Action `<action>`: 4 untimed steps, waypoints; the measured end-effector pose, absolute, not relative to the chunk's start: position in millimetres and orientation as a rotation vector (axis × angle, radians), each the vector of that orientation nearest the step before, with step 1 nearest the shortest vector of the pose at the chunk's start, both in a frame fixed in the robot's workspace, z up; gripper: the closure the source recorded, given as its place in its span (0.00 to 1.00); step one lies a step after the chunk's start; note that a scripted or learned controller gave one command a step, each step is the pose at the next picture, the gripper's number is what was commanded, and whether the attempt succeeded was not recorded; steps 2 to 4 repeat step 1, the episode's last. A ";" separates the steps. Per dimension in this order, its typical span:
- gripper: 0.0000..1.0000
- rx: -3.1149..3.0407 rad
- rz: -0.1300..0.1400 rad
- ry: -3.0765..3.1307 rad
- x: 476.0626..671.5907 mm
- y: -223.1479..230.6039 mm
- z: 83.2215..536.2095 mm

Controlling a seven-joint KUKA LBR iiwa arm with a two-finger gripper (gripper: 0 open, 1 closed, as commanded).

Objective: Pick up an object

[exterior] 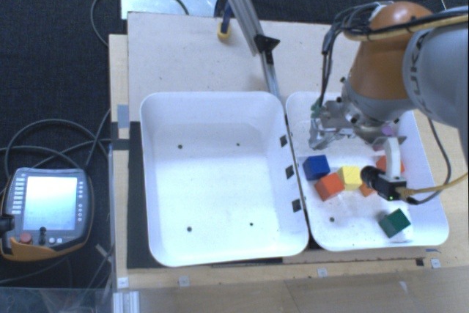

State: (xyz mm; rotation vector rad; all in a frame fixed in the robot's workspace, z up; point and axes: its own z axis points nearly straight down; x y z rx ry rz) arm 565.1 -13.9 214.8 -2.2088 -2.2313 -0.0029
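The gripper (319, 137) hangs just above the blue cube (316, 166) in the right bin (425, 227), its state unclear, and the orange cube (329, 185) touching it could jam a grasp.

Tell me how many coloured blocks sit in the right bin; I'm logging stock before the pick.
4 clearly: a blue cube nearest the divider, an orange cube in front of it, a yellow cube beside that, a green cube near the front. Orange-red bits by the arm may be more.
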 end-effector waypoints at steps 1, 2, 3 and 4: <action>1.00 -2.207 -0.003 -2.232 543.2 43.2 213.6; 1.00 -2.207 -0.003 -2.232 543.2 43.2 213.6; 1.00 -2.207 -0.003 -2.232 543.2 43.2 213.6; 1.00 -2.207 -0.003 -2.232 543.2 43.2 213.6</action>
